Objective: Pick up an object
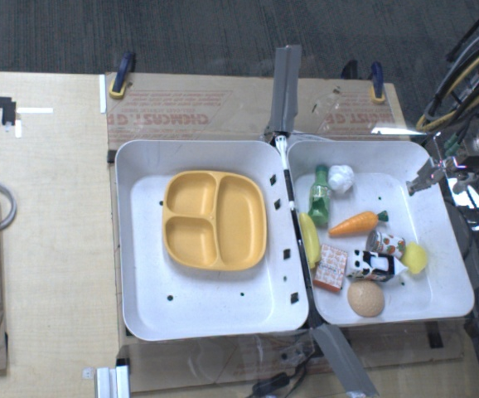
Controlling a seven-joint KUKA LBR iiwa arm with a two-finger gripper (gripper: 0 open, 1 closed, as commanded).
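Claw [426,175] hovered over the right bin's [451,247] far right rim, and I couldn't tell how it was set. Still approaching, I judged. Next I'd swing left and drop onto the carrot [357,222] mid-bin.

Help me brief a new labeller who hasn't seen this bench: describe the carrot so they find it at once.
Start at the right bin, the one crowded with small items. Near its middle lies the carrot, just right of the green bottle and above the cow toy. It alone is an orange taper with a green tip.
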